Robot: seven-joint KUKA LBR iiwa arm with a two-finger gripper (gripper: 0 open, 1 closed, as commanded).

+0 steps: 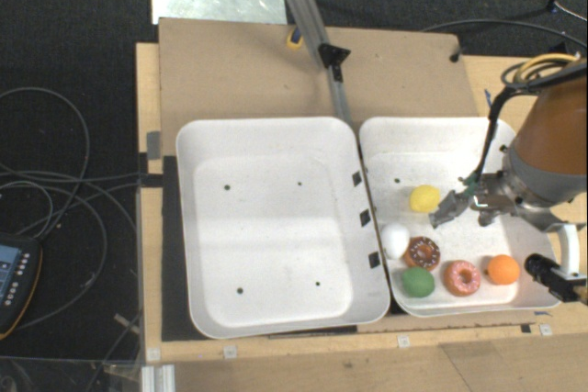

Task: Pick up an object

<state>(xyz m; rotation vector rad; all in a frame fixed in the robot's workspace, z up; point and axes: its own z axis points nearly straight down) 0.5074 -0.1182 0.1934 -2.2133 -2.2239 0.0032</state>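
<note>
I find the gripper [445,214] hovering in the right bin [404,142]; whether released or clenched, I cannot tell. The yellow ball [424,198] lies just beside its tip. It looks light, smooth, prone to roll; I would pinch across its middle.

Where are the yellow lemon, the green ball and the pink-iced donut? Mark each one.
yellow lemon [424,198], camera view, middle of its top.
green ball [418,282], camera view, centre of its rounded top.
pink-iced donut [461,278], camera view, on the icing ring beside its hole.
</note>
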